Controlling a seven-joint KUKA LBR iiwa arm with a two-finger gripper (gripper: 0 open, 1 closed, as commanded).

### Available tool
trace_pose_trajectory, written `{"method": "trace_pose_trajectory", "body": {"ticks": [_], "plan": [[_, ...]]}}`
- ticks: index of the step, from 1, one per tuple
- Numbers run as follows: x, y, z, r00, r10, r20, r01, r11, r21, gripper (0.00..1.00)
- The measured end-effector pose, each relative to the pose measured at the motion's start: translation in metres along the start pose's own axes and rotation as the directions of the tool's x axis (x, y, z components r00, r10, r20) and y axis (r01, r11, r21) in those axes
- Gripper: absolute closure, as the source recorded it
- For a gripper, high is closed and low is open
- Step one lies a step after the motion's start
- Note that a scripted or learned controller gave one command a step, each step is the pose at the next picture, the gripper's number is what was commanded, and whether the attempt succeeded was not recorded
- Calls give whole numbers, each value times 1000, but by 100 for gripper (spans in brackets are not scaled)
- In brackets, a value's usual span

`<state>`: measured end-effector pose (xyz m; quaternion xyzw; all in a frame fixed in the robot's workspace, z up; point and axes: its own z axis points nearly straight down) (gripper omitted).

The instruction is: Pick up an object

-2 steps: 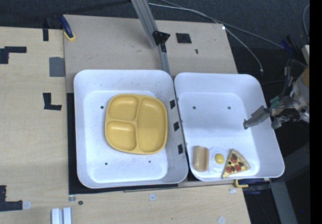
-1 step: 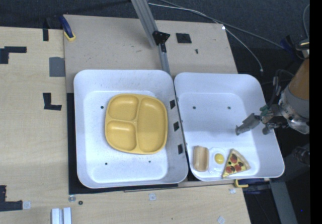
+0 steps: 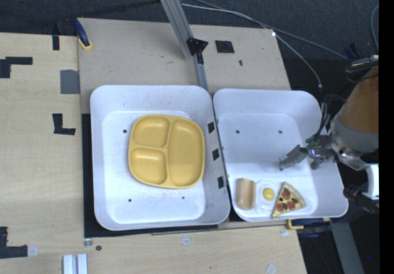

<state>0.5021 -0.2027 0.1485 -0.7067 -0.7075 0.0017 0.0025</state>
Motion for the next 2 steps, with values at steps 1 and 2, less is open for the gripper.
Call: {"method": "trace_pose_trajectory", "body": {"ticks": [1,2], "plan": [[3,-5,62,1000,0,2,0,1000,-5,0],[2,-4,48,1000,1,4,-1,1000,-7,100]]}}
